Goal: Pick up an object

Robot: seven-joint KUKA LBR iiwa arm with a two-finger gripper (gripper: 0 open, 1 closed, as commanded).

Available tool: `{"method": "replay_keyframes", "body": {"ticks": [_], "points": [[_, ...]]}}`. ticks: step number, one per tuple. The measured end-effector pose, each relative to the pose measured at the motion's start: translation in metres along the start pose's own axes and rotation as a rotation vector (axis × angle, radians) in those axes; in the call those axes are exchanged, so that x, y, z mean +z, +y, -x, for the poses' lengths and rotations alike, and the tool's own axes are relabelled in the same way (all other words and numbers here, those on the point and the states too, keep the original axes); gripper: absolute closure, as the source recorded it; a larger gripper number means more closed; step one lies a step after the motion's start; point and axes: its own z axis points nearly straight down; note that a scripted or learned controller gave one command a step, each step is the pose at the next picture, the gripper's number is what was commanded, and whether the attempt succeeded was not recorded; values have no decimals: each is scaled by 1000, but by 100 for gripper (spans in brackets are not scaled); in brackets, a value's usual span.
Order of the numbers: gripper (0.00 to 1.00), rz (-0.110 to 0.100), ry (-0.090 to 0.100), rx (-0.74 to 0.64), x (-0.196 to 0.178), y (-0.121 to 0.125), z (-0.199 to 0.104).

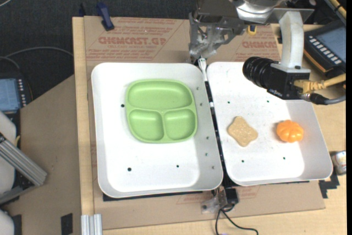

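Locate the gripper (202,53) at the far edge of the bins, above the point where the left bin (110,168) and the right bin (308,170) meet. You cannot tell from this view how it is set.

Nothing is seen held at the gripper. Note the candidate objects, all nearer the camera than the gripper:

1. The green divided plate (161,110) lies flat in the left bin, to the gripper's left and near it.
2. The tan cracker-shaped piece (242,131) lies in the right bin, to the gripper's right.
3. The orange pumpkin-shaped toy (289,131) lies beyond the tan piece, well apart from the gripper.

A black cylindrical camera unit (269,77) hangs over the right bin's far portion.
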Motion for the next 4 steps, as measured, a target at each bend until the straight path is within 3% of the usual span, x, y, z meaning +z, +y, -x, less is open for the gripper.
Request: {"method": "replay_keyframes", "body": {"ticks": [1, 2, 4], "points": [[100, -20, -8, 5, 129, -2, 22], [100, -2, -1, 3, 111, 0, 20], [100, 2, 1, 3, 90, 1, 19]]}}
